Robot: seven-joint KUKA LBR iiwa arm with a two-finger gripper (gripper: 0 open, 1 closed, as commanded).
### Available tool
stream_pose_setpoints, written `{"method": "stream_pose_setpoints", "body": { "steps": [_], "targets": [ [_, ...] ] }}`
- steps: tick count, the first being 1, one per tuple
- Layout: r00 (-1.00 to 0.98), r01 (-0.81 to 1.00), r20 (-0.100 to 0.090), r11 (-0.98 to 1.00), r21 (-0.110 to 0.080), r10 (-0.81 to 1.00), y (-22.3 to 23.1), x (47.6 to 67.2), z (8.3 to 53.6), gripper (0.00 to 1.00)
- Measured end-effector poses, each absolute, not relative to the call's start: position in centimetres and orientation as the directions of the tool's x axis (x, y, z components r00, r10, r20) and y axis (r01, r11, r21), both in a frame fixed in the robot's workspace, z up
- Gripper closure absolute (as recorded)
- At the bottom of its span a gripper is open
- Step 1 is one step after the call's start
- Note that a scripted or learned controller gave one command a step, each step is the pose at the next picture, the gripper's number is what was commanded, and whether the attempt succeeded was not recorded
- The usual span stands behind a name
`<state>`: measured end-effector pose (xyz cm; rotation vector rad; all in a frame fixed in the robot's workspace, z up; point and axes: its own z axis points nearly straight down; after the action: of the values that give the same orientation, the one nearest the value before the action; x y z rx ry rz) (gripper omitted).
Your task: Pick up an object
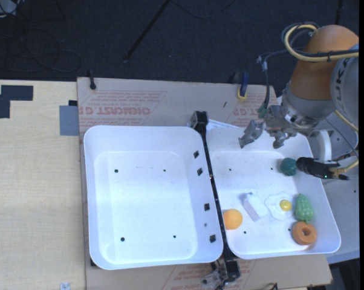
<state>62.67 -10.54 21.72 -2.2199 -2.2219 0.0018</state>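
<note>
Grey two-finger gripper spread, nothing held, above right white bin's far edge | orange ball at near-left: likely light, smooth, rolls; pinch across middle.

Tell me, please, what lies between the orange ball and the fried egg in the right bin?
In the camera view, a small white block lies between the orange ball and the fried egg, close beside the egg, on the right bin's floor.
</note>
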Motion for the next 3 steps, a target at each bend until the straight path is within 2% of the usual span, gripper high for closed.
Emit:
{"method": "stream_pose_setpoints", "body": {
  "steps": [1, 2, 3],
  "targets": [
    [-0.005, 1.000, 0.001, 0.005, -0.005, 1.000, -10.3, 64.4, 8.2, 0.00],
    [-0.003, 1.000, 0.001, 0.003, -0.005, 1.000, -8.1, 64.3, 8.7, 0.00],
    [0.001, 1.000, 0.001, -0.001, -0.006, 1.000, -8.3, 64.3, 9.7, 1.00]
  ]
}}
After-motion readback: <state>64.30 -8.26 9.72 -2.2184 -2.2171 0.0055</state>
